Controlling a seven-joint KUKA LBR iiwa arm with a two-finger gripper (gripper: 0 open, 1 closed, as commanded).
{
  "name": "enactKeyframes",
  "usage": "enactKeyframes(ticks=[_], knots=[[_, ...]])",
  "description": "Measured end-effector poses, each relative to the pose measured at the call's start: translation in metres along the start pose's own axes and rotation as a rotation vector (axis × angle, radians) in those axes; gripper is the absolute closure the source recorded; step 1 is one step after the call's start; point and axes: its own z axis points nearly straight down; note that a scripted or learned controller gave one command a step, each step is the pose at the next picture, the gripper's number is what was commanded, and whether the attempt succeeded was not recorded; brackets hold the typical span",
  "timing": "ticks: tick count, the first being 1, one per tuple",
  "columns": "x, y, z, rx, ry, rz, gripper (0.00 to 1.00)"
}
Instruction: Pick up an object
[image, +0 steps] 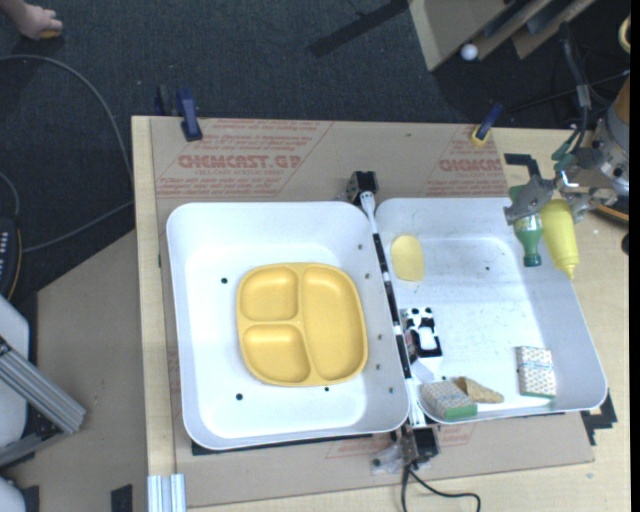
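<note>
My gripper (545, 203) hangs over the far right corner of the right bin (500, 300), its metal body reaching in from the right edge. Directly below it sit a yellow bottle-shaped object (561, 238) and a smaller green one (528, 240), side by side and pointing toward the camera. Both touch or overlap the gripper's lower end, and I cannot tell whether either one is held. In the left bin (200, 250) lies a yellow divided plate (300, 323).
The right bin also holds a pale yellow round piece (407, 257) near its left wall, a small black-and-white item (425, 333), a green sponge (451, 402) beside a brown cracker-like piece (479, 390), and a small patterned box (536, 370).
</note>
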Motion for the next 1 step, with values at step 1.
enactKeyframes(ticks=[1], knots=[[0.0002,0.0006,-0.0103,-0.003,-0.001,-0.001,1.0]])
